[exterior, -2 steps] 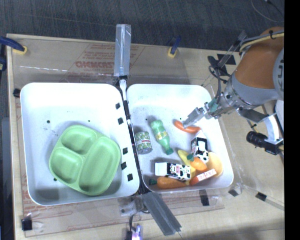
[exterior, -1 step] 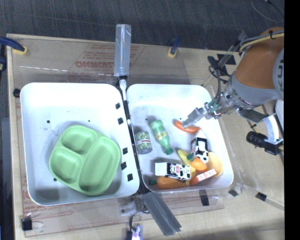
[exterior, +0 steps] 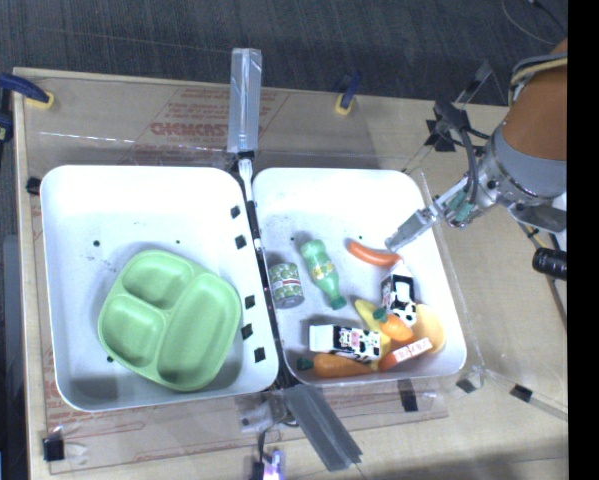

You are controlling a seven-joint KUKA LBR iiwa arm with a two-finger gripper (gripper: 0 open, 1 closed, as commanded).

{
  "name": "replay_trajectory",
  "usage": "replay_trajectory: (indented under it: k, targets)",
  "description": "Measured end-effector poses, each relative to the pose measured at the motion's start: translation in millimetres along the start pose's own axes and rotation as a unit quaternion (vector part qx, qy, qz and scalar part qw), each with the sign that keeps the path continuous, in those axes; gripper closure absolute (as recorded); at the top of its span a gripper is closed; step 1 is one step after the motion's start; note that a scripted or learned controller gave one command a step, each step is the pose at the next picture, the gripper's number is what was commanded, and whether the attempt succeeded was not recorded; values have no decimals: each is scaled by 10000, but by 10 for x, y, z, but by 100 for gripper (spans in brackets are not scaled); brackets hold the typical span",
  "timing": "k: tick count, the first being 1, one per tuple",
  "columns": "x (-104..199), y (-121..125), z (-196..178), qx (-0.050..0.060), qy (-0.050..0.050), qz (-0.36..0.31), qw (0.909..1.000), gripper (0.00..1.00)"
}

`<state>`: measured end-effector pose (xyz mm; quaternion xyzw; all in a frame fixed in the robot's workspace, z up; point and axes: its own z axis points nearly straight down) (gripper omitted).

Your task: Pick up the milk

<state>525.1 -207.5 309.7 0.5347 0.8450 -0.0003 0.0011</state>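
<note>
A white milk carton with black cow patches (exterior: 346, 340) lies on its side near the front of the right bin (exterior: 319, 183). A second black-and-white carton (exterior: 401, 301) sits just behind it to the right, among fruit. My gripper (exterior: 397, 238) reaches in from the right at a slant. Its tip hangs over the right end of a red sausage (exterior: 371, 254), a short way behind the second carton. Nothing is held in it.
The right bin also holds a green bottle (exterior: 322, 269), a small can (exterior: 285, 282), a banana (exterior: 371, 314), an orange (exterior: 426, 325) and a carrot (exterior: 341, 366). A green divided plate (exterior: 171, 318) lies in the left bin (exterior: 69, 198).
</note>
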Motion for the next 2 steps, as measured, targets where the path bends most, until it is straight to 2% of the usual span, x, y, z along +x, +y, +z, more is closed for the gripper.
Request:
replay_trajectory:
  k: [1,2]
  targets:
    - [121,-320,750,10,11,-138,9999,0]
    - [2,-78,583,2,7,-196,9998,0]
